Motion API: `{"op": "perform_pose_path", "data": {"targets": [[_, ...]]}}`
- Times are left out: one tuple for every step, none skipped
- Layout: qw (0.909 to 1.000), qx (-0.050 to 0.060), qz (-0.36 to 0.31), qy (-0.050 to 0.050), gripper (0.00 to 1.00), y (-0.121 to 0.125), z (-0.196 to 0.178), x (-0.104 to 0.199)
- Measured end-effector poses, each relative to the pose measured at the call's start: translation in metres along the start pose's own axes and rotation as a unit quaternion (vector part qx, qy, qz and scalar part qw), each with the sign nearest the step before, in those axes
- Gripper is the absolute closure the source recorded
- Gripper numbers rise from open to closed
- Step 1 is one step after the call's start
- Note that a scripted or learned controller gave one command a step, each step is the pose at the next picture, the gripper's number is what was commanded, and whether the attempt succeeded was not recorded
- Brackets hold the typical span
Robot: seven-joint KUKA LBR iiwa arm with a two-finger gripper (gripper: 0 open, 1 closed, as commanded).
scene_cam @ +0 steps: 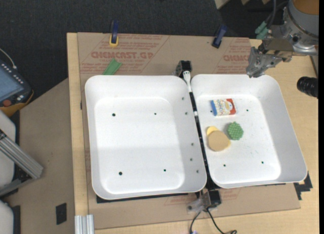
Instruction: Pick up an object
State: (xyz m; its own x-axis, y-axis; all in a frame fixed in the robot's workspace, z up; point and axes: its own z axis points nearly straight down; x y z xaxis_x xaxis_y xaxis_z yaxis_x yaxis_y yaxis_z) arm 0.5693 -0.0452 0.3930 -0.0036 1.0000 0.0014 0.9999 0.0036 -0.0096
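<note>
The right bin (283, 126) holds three things. A small blue, white and red packet (223, 107) lies toward its back. In front of it sit a green knobbly ball (235, 130) and a tan round disc (218, 141) with a yellow piece under its left edge. My gripper (258, 68) hangs over the back rim of the right bin, up and to the right of the packet, apart from all three things. Nothing shows between its fingers.
The left bin (101, 126) lies beside the right one, joined along a black hinge strip (194, 116). Both rest on a cardboard sheet (147, 50) held by blue clamps (114, 34) at the back. A green scrap (112, 67) lies on the sheet.
</note>
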Motion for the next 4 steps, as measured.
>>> {"op": "perform_pose_path", "data": {"targets": [[1.0000,-0.002,-0.003,0.001,1.00,-0.037,0.026,0.086],[1.0000,-0.003,0.000,0.000,1.00,-0.072,0.015,0.118],[1.0000,-0.002,0.001,-0.001,1.00,-0.090,0.035,0.133],[1.0000,-0.003,0.003,-0.001,1.00,-0.089,0.037,0.109]]}}
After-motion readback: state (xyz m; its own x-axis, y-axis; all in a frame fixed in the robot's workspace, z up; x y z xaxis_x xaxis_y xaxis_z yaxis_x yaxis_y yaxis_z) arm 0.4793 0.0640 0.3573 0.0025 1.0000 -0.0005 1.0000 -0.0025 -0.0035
